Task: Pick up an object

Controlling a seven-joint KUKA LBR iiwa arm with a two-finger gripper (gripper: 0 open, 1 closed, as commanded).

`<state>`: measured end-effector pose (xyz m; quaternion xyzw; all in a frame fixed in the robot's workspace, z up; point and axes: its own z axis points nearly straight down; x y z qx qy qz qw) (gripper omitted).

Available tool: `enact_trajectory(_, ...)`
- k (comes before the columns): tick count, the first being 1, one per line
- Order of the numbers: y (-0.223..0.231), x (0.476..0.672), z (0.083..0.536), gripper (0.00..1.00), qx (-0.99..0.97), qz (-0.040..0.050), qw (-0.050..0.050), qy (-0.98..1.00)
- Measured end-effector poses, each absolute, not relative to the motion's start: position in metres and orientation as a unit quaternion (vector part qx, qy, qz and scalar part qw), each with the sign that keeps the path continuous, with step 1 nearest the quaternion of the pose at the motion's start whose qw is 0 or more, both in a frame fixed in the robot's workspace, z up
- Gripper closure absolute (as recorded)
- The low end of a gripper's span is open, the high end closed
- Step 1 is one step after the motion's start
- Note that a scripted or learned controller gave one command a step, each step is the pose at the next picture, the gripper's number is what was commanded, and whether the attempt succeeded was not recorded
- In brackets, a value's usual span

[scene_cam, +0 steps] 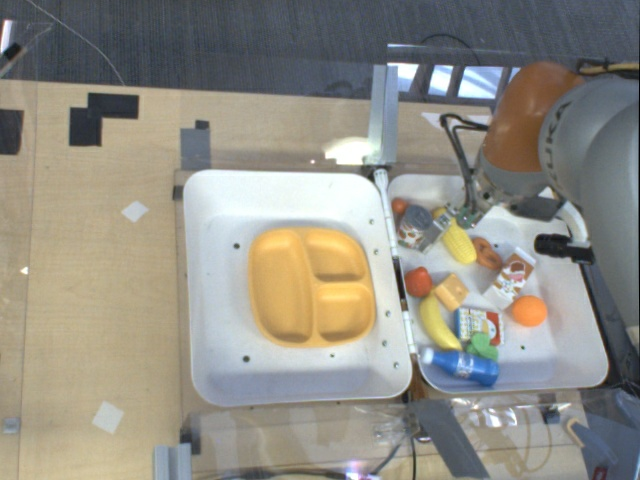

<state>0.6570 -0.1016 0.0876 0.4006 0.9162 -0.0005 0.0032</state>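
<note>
The right bin [585,358] holds a heap of toy food. I see a yellow corn cob [458,240], a banana [437,323], a red tomato [417,281], an orange [529,311], an orange wedge block [450,291], a blue can [464,365], a small carton [513,274] and a brown ring [487,253]. My gripper [468,211] hangs at the bin's far side, just above the corn cob, mostly hidden under the grey arm and its orange band [520,118]. Nothing shows between its tips.
The left bin [215,368] carries a yellow divided plate [310,285]. A metal post [384,108] stands behind the wall between the bins. Cables [455,143] hang by the wrist. A grey-brown packet [415,226] and a green piece [484,346] also lie in the right bin.
</note>
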Motion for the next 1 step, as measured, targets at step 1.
enact_trajectory(1,-0.1001,0.6614,0.1032,1.00,0.396,0.0014,0.011,0.918)
